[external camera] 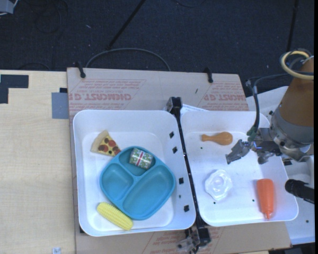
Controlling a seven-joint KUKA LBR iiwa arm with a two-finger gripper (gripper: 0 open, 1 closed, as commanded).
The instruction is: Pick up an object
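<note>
My gripper (249,156) hangs over the right bin (199,205), near its right side, open with nothing between its fingers. A tan toy drumstick (217,138) lies just up and left of it. A white crumpled item (218,184) rests below and left of the gripper. An orange carrot (265,196) lies at the bin's lower right, below the gripper. The arm's orange band and grey wrist rise to the right.
The left bin (82,194) holds a blue divided plate (143,192) with a small green can (141,158) on it, a pizza slice (105,144) and a yellow corn cob (114,216). A black divider (181,163) runs between the bins.
</note>
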